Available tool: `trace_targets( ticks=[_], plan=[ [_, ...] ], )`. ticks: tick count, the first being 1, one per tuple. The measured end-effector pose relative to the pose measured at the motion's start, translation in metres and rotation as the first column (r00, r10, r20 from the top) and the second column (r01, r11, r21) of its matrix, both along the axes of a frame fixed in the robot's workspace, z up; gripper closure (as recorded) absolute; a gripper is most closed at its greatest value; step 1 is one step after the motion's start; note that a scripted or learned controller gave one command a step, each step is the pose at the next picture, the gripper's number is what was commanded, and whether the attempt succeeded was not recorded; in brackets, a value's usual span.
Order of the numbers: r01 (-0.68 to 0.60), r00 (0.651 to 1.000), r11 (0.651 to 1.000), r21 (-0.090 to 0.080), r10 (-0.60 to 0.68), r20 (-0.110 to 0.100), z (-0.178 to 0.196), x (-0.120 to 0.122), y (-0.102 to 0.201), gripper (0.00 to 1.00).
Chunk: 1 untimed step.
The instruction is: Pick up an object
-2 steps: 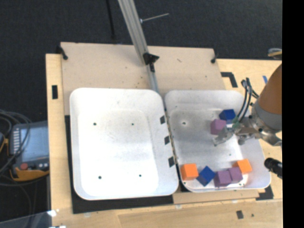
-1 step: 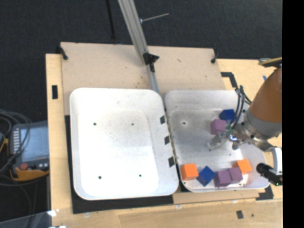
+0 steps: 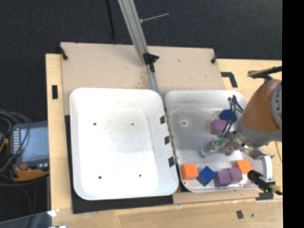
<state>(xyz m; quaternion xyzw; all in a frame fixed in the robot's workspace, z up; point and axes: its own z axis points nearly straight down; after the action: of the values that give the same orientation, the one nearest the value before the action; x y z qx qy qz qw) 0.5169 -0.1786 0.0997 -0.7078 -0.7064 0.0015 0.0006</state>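
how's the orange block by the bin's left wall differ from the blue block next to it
The orange block is orange and sits square to the bin wall; the blue block is blue and turned corner-on, like a diamond. The orange block looks slightly larger and lies nearer the left wall. Both rest along the near edge of the right bin, close together.

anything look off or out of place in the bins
Nothing stands out. The blocks lie loose in the right bin: an orange block, a blue block and a purple block near its front edge. No spill or damage shows.
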Motion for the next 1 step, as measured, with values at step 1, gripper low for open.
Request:
trace_targets(
  ticks=[1],
  plan=[
    [0.007, 1.0, 1.0, 0.001, -0.007, 0.009, 0.0139, 0.0024, -0.0005, 1.0]
  ],
)
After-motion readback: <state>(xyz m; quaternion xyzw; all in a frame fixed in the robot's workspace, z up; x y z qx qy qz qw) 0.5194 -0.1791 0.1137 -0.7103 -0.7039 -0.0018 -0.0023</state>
